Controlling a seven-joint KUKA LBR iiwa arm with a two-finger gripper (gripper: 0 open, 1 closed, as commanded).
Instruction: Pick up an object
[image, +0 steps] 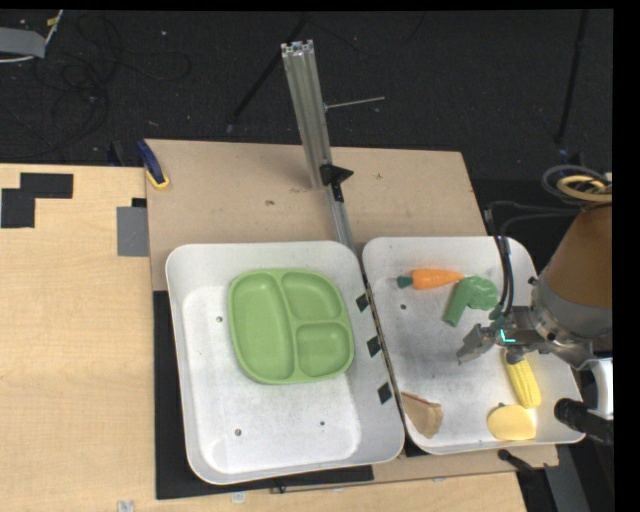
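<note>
The right bin (440, 425) holds several toy foods. An orange carrot (437, 279) lies near its far side, with a green piece (470, 298) just right of it. A yellow corn cob (523, 383) and a pale yellow rounded piece (512, 423) sit at the near right corner. A brown piece (424, 412) lies against the near left wall. My gripper (483, 343) hangs low over the right bin, just below the green piece and left of the corn cob, with nothing seen in it.
The left bin (200, 420) bears a green divided plate (291, 326). An upright metal post (310, 115) stands behind the bins. The arm's orange band (590, 265) and grey wrist crowd the right bin's right edge.
</note>
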